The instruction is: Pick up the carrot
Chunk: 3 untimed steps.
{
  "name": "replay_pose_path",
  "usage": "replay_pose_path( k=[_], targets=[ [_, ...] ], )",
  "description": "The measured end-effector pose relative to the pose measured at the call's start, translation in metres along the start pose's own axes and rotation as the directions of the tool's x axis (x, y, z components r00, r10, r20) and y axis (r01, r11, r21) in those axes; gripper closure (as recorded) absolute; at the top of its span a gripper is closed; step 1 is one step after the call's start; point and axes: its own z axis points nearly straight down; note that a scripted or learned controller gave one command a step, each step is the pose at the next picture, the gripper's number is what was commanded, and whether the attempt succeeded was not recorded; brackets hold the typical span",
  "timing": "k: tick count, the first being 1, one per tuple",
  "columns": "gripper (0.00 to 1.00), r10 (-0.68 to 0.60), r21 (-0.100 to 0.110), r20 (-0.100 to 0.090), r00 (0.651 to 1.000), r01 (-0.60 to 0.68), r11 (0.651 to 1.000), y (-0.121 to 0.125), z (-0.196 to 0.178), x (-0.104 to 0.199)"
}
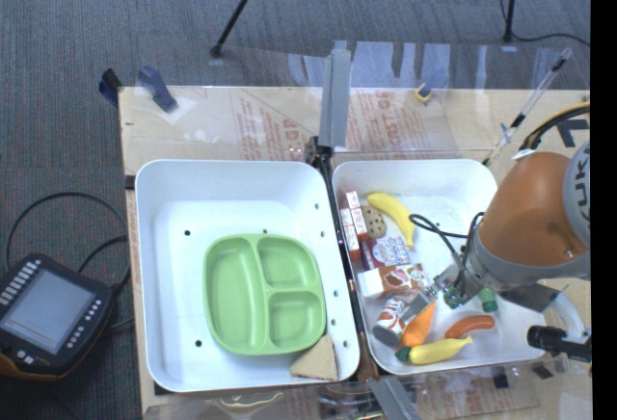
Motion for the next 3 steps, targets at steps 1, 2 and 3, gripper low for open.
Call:
replay_pose_path(
  k=[1, 2, 3],
  targets=[
    [0.00, 0.299, 0.012, -0.008, 0.954, -0.299, 0.954, -0.019, 0.019, -0.005],
    [1.00, 0.305, 0.014, -0.011, 0.952, -0.305, 0.952, -0.020, 0.011, -0.005],
    [1.00, 0.632, 0.015, -0.002, 0.775, -0.632, 0.775, 0.008, -0.077, 0.036]
  ],
)
